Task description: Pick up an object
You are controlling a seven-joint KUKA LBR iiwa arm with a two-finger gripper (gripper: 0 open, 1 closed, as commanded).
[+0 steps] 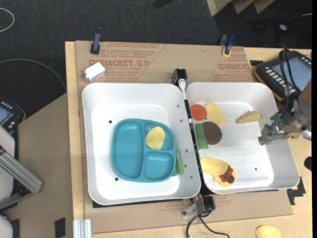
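My gripper (268,134) hangs low over the right edge of the right bin (257,175), with nothing seen between its fingers. A tan wedge (247,117) lies just up and left of it. Further left in the same bin lie an orange-red disc (198,112), a yellow oval piece (216,113), a brown disc (213,132) and a green block (201,136). At the bin's front sits a yellow piece (213,165) with a red and dark item (227,176) against it.
The left bin (99,108) holds a teal divided plate (131,150) with a yellow piece (155,138) on it and a green item (179,163) at its right side. A black pendant (285,73) lies behind the arm. A white block (94,72) lies on the board at the back left.
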